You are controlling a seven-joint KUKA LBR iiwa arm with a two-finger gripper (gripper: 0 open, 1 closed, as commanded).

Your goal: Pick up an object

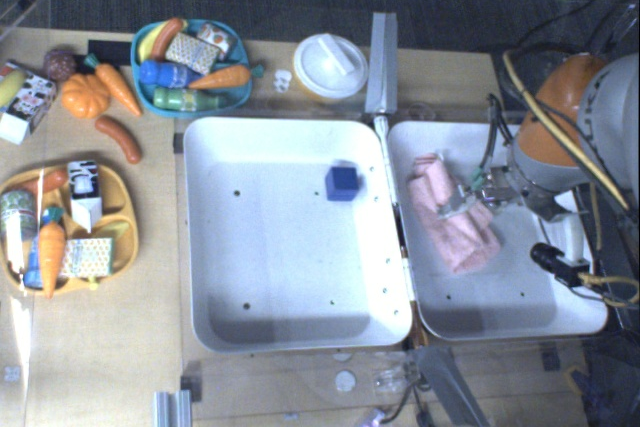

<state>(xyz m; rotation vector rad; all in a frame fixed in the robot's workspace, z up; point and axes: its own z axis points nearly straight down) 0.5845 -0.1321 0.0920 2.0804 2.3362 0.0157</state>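
Two white bins sit side by side on the bench. Left bin (280, 245): one blue cube (342, 182) near its upper right. Right bin (520, 305): a pink cloth (450, 215), with the gripper (478, 195) at the cloth's right edge. Jaw opening and contact cannot be determined.

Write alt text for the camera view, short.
The arm's gripper is down at a pink cloth in the right bin, reaching in from the right. A blue cube sits in the left bin, with toy food on the bench beside it.
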